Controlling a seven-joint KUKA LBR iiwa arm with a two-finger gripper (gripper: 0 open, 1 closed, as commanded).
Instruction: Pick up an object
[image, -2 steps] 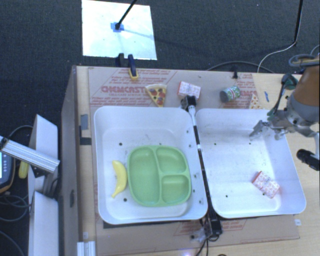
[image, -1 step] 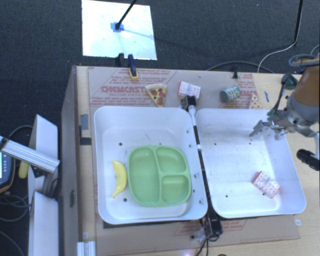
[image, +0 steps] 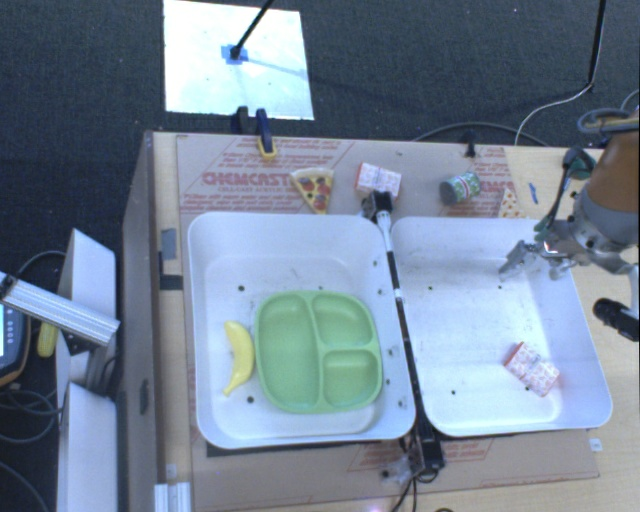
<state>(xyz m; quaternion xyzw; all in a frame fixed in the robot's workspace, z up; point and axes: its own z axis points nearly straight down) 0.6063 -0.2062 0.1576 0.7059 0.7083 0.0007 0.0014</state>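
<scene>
Now we see the arm (image: 608, 190) reaching in from the right, its jaws (image: 540, 256) hanging over the upper right part of the right bin (image: 470, 300); the fingers look spread apart with nothing between them, so we read them as released. Nearest to them among the loose things is a small red-and-white packet (image: 531, 368), which lies on the floor of the same bin near its lower right corner, well apart from the jaws. In the left bin (image: 290, 245) we find a green divided plate (image: 319, 351) with a yellow banana (image: 238, 356) just beside its left edge. On the worktop (image: 420, 165) behind the bins rest a toy pizza slice (image: 314, 187), a small white-and-red carton (image: 379, 179) and a little can (image: 461, 187) lying on its side.
</scene>
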